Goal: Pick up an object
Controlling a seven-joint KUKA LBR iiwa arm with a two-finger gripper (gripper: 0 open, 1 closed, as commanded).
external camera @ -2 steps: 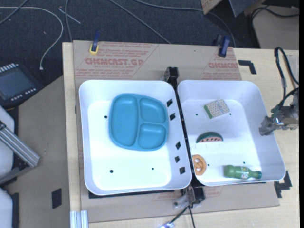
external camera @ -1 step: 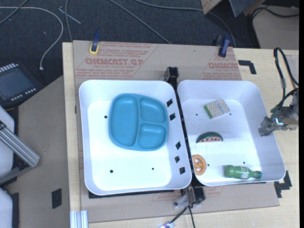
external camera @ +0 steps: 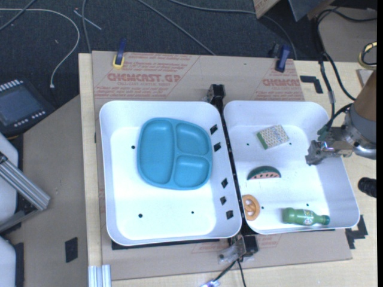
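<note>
1. Evidently, nothing has been lifted yet: every object is seen resting on a bin floor, so the whole pick is judged to be left to do.
2. A divider (external camera: 222,154) between the two bins is taken as the landmark. Left of it, the left bin (external camera: 119,214) is occupied by a blue sectioned plate (external camera: 175,153), laid flat near the divider.
3. Just right of the divider, at the near end of the right bin (external camera: 335,187), a pretzel (external camera: 251,207) is found almost touching the bin wall.
4. Further right of the divider, a watermelon slice (external camera: 264,173) is seen mid-bin, with a patterned sponge (external camera: 273,137) beyond it toward the far wall.
5. A green bottle (external camera: 304,217) is laid on its side by the near wall, well right of the divider.
6. Farthest from the divider, the hand (external camera: 316,154) is poised over the right bin's right side, apart from all objects; whether it is open or closed cannot be told, and nothing is seen gripped.
</note>
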